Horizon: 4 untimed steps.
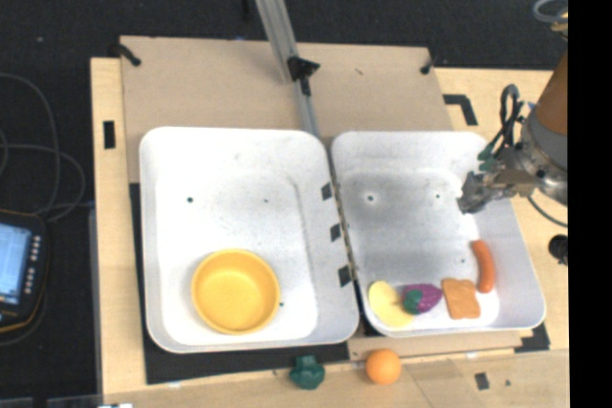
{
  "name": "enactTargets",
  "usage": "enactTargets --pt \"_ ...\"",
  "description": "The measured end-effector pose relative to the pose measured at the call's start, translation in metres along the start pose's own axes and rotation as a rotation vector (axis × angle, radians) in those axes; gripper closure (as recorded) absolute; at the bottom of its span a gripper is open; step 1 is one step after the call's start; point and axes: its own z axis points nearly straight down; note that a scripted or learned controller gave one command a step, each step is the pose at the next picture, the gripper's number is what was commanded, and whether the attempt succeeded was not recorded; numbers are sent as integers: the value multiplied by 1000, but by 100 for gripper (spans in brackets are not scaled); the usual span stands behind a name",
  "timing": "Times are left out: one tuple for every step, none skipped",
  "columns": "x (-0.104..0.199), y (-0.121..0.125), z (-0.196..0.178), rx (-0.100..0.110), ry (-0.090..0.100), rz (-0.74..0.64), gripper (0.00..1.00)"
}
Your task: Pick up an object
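Camera view: the pincer (475,193) hangs over the right bin (402,167) near its 3 o'clock rim; it is small and blurred, so I cannot tell whether it is open or closed. The arm (547,134) is cut off at the right. Toward 6 o'clock of the pincer lie an orange sausage (484,265), a toast-like slice (462,298), a purple-and-green lump (418,299) hard to identify, and a pale yellow piece (384,303). The left bin (229,167) holds a yellow bowl (235,290).
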Motion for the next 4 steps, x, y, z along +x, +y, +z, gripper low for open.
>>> enactTargets --pt "45 13 15 2 2 -3 100" --pt "89 19 22 3 3 -2 100" --pt "132 36 17 1 4 -4 100" --pt "192 54 24 2 4 -4 100"
